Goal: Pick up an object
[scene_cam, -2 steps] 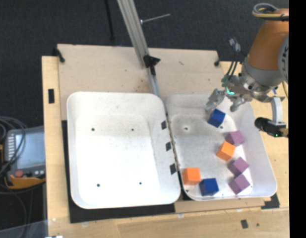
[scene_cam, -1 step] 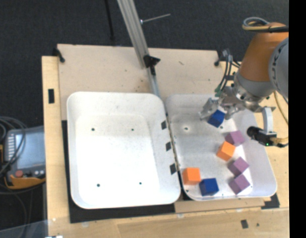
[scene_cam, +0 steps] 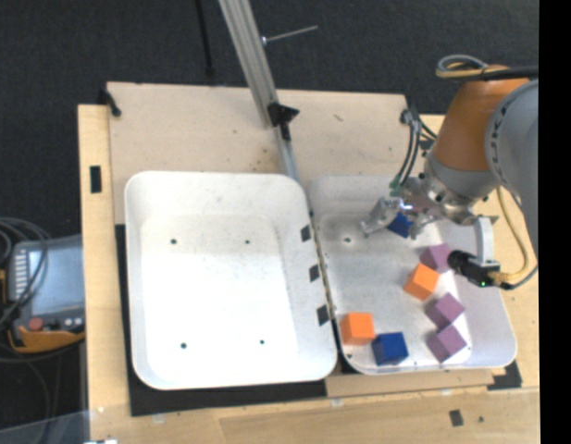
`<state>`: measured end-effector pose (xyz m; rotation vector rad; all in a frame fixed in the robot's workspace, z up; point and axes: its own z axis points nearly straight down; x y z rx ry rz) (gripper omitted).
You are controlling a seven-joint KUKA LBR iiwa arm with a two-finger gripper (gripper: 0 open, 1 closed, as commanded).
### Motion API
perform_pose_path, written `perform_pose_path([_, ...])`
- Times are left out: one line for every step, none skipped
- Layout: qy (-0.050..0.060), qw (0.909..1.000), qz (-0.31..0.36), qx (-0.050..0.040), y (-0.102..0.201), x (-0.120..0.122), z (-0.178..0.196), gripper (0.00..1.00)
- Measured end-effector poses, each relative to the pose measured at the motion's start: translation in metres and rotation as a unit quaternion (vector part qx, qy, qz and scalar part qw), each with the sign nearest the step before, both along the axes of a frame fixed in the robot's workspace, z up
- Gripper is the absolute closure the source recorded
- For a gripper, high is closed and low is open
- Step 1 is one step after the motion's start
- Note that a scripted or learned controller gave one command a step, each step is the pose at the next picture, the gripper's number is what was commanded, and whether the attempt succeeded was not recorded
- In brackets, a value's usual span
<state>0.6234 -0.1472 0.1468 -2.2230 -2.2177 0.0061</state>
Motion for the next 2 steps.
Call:
perform_pose_path([-0.002,1.0000,-0.001,-0.0006,-0.001,0.000,-0.051,0.00])
perform_pose_path([-0.005,1.0000,-0.004,-0.0002,-0.002,0.002,-0.037,1.00])
